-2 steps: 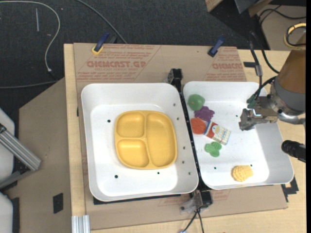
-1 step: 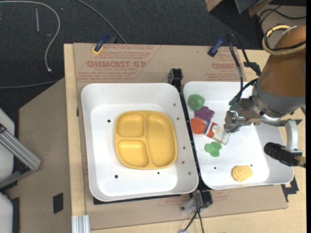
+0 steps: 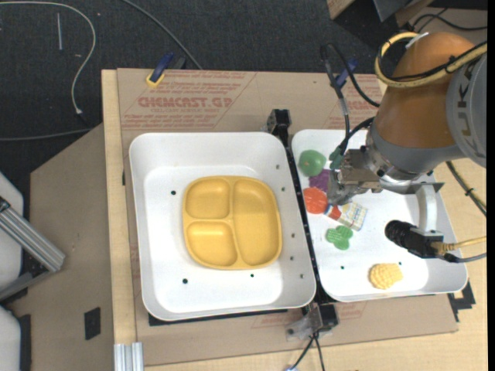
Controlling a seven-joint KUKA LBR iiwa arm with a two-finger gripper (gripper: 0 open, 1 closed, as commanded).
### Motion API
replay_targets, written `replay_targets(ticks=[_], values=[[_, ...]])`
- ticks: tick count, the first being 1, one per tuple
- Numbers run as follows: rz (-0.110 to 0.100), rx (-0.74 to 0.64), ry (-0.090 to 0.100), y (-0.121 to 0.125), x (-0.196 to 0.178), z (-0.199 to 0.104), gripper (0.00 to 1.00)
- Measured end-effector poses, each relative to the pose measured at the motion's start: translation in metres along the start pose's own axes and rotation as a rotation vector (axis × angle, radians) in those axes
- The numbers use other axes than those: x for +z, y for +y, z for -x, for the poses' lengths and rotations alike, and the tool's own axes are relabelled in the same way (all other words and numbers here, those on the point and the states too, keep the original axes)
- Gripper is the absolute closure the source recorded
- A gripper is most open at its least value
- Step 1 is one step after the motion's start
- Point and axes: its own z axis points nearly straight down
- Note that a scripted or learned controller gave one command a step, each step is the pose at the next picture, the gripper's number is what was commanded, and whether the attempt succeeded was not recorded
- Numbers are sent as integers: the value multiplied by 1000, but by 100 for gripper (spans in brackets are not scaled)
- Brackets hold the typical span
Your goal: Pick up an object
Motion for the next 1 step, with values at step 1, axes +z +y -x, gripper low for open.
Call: replay_targets(ticks=[1], values=[[-7,1,1,-3,15,-48,100]])
